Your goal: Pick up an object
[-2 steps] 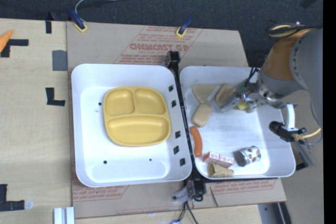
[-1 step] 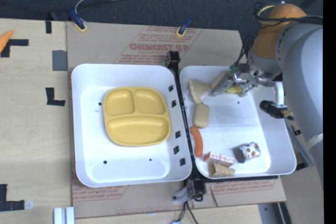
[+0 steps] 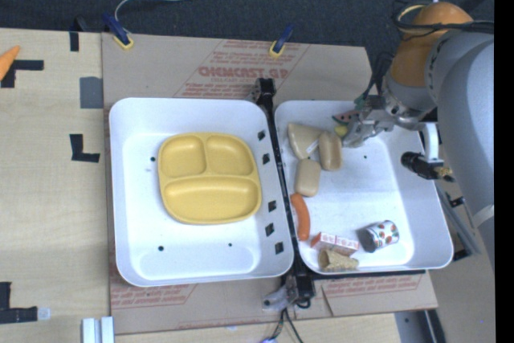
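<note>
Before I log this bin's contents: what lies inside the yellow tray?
The yellow tray in the left bin shows three bare compartments, nothing in them. What lies beneath it is covered.

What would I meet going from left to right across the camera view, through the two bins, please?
Left bin → yellow divided plate → orange carrot-like piece → small can → grey arm.

Two white bins point(image 3: 132, 173) — one yellow tray point(image 3: 210, 177), one sausage point(image 3: 301, 216), one can point(image 3: 379, 235).

Yellow tray point(image 3: 210, 177) – white bins point(image 3: 128, 197) – orange carrot point(image 3: 301, 217).
</note>
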Controlling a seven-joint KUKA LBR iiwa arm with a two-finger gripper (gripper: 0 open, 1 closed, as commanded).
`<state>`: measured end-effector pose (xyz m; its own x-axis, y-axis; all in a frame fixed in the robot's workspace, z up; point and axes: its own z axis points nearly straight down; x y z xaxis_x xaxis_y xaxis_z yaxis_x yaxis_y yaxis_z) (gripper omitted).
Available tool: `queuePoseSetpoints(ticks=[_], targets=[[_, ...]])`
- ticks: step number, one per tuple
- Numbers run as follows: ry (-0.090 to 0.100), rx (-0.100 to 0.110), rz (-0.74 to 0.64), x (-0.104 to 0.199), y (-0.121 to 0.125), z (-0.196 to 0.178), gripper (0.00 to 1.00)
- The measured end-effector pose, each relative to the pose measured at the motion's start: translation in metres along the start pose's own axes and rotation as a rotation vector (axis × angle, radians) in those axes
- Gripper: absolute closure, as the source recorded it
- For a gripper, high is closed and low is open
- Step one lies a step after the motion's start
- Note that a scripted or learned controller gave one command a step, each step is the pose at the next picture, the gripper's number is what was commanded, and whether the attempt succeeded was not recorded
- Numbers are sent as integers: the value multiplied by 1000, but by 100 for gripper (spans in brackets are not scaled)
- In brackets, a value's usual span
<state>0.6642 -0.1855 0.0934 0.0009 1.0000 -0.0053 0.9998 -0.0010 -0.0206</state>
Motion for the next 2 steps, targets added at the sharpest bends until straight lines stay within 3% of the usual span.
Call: queuePoseSetpoints(ticks=[1,2], targets=[[-1,-1,0,0,0,0,0],[-2,5,-1,0,-1,-10,100]])
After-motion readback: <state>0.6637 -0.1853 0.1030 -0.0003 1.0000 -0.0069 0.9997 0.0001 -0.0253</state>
